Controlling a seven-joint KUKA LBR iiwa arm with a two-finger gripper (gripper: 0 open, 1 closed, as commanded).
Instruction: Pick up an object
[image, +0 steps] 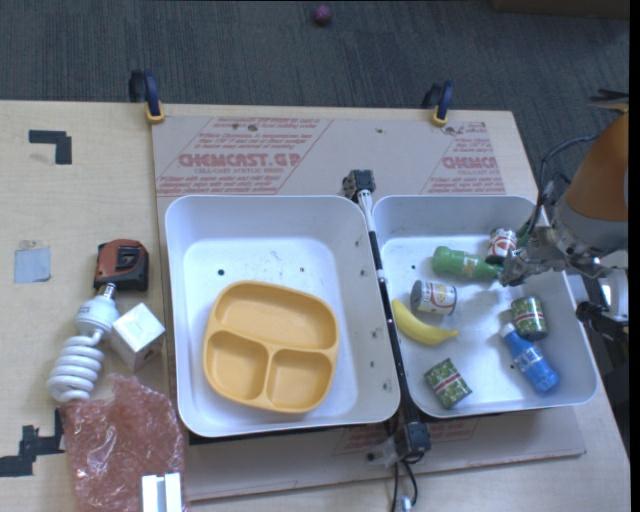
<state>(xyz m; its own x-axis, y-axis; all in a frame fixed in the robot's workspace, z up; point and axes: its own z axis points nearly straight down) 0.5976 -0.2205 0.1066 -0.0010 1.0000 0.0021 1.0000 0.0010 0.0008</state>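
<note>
— One gripper (520, 258) hangs over the upper right part of the right bin (480, 208), at the end of the grey arm (590, 215) with its orange band. Whether it is spread or pressed together cannot be told from this view.

— And what lies nearest it?

— A small red-and-white can (502, 243) sits just beside it, at its upper left, and the green bottle (462, 264) lies on its side just to the left, its cap end pointing toward the gripper. Nothing is seen between the tips.

— Farther out?

— A green-labelled can (529, 317) lies just below the gripper, with the blue bottle (531, 364) under that. Toward the bin's middle stand a silver can (434, 297) and a banana (421, 324); another green can (447, 383) is near the front wall. The left bin (190, 300) holds a yellow divided tray (270, 345).
</note>
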